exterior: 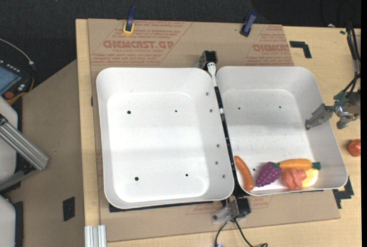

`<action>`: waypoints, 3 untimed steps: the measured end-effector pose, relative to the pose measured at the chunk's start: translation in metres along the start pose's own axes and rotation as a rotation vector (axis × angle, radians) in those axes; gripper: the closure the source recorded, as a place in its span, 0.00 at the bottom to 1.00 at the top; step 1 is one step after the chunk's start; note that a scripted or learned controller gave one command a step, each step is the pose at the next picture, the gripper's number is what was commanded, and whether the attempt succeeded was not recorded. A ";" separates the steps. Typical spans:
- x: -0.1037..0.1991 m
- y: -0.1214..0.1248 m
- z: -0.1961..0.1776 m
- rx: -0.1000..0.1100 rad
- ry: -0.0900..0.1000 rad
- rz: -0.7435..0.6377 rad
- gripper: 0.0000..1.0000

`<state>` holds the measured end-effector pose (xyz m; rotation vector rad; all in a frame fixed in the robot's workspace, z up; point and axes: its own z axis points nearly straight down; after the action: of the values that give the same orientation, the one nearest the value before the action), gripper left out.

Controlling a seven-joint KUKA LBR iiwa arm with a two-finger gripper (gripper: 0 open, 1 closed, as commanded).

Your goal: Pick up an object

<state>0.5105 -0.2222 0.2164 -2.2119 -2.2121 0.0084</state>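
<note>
Several toy foods lie along the front edge of the right bin [269, 91]: an orange sausage [243, 172], a bunch of purple grapes [268, 173], a carrot [296, 164], a red piece [292, 179] and a yellow piece [310, 178]. They are packed close together and touch one another. My gripper [330, 113] is at the right rim of the right bin, above and behind the foods and well apart from them. Little of it is in frame, and I see nothing held in it.
The left bin [160, 131] sits beside the right one, with a black strip [221, 120] along their shared edge. A small red object [354, 148] lies on the bench outside the right bin. Blue clamps [130, 18] [249, 22] hold the cardboard at the back.
</note>
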 end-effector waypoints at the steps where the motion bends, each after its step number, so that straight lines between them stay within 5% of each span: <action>1: 0.045 -0.032 -0.117 -0.026 -0.008 -0.004 0.00; 2: 0.035 -0.034 -0.262 -0.034 -0.014 -0.001 0.00; 3: 0.073 -0.034 -0.066 0.003 0.000 -0.002 0.00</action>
<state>0.4777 -0.1498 0.2830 -2.2083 -2.2122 0.0116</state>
